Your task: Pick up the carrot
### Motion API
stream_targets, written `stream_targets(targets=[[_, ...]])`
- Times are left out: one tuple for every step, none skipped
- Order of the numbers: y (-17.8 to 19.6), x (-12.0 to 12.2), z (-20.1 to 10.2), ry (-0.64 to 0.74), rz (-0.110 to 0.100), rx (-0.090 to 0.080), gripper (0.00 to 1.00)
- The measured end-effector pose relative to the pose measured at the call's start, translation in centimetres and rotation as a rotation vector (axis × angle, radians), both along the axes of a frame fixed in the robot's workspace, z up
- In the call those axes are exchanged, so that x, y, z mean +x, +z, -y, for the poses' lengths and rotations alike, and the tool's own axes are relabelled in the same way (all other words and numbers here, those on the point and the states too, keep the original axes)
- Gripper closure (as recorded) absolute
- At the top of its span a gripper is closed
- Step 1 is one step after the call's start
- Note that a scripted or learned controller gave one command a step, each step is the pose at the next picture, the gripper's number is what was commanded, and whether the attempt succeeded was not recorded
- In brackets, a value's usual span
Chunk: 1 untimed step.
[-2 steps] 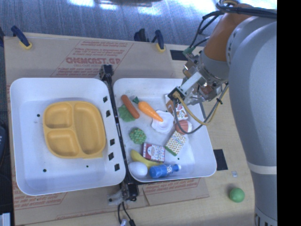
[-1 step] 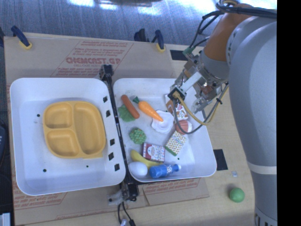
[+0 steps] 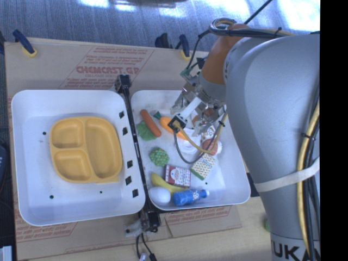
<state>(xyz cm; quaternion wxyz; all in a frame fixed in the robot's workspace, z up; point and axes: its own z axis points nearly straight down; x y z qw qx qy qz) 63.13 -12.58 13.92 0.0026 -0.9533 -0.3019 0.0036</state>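
Note:
The carrot (image 3: 150, 123) is a slim orange piece lying at a slant in the upper left of the right bin (image 3: 235, 170), close to the divider. A green leafy piece (image 3: 144, 131) touches its left side. My gripper (image 3: 201, 123) hangs over the upper middle of the same bin, to the right of the carrot and apart from it, above a white cup (image 3: 190, 150). Nothing shows as held. The arm's grey body covers the bin's right side.
A green round item (image 3: 159, 156), a red and white box (image 3: 178, 175), a patterned packet (image 3: 203, 166), a banana (image 3: 165, 182), a white egg (image 3: 159, 196) and a blue bottle (image 3: 190, 197) crowd the right bin's lower half. A yellow divided plate (image 3: 86, 148) lies in the left bin.

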Motion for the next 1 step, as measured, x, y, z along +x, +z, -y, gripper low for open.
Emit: stream_targets(targets=[[-4.59,-1.74,0.23,-0.205,0.005,-0.002,0.00]])
